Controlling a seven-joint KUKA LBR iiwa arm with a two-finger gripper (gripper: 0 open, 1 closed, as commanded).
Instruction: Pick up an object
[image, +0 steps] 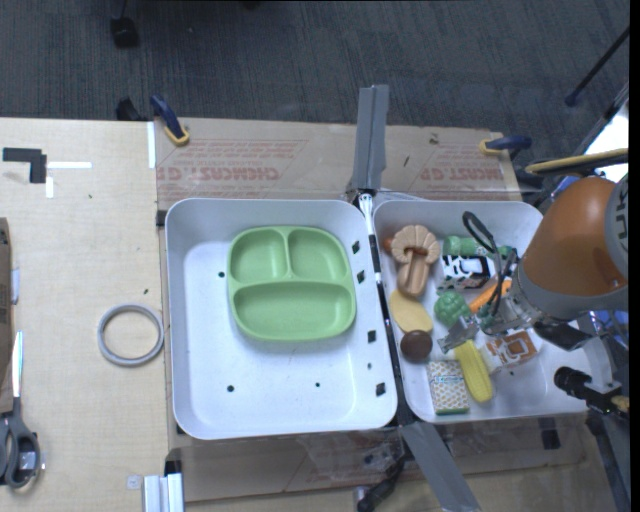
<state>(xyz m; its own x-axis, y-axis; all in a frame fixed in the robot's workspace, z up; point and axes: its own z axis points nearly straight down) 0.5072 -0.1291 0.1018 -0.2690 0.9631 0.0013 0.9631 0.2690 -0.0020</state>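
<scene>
The claw is lowered into the right bin among heaped toy food; its state cannot be told. A corn cob, 1 candidate object, lies just below it.

Grey iiwa arm, rounded glossy orange band just above the end effector, grey collar under the band, dark metal end effector body, thin black cable looping up beside it, fingers too cluttered to resolve
</scene>
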